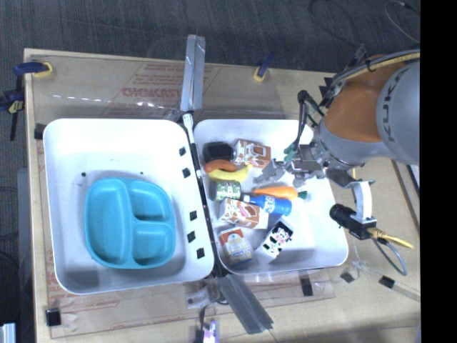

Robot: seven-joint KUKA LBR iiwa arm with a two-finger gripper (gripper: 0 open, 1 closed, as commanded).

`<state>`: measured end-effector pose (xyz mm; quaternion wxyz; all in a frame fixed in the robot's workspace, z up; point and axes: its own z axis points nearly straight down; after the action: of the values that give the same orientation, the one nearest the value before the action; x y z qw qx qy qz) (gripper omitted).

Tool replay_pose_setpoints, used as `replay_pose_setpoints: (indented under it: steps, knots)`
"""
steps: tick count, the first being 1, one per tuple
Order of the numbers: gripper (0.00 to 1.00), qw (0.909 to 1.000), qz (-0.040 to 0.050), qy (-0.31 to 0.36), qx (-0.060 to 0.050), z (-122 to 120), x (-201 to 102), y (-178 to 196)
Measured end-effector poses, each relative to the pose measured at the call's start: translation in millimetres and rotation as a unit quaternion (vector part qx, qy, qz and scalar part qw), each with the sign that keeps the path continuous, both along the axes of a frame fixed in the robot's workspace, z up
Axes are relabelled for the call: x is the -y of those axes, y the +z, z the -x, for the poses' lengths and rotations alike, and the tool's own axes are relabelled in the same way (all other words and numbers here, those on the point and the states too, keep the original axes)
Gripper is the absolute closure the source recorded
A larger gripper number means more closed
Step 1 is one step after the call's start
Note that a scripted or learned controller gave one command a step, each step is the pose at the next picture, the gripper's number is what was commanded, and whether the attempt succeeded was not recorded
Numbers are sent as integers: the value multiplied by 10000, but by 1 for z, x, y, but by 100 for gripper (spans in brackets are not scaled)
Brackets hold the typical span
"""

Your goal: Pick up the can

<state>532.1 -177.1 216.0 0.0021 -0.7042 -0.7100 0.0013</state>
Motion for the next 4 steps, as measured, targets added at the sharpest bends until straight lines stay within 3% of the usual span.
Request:
replay_pose_setpoints:
  steps: [1, 2, 3, 4]
  knots:
    - [0, 9896, 10, 1437, 29, 3, -46, 185]
    - [0, 9896, 9, 1436, 28, 3, -46, 185]
    - [0, 9881, -1, 1535, 3, 5, -69, -14]
    - [0, 9965, 36, 831, 101, 7, -71, -79]
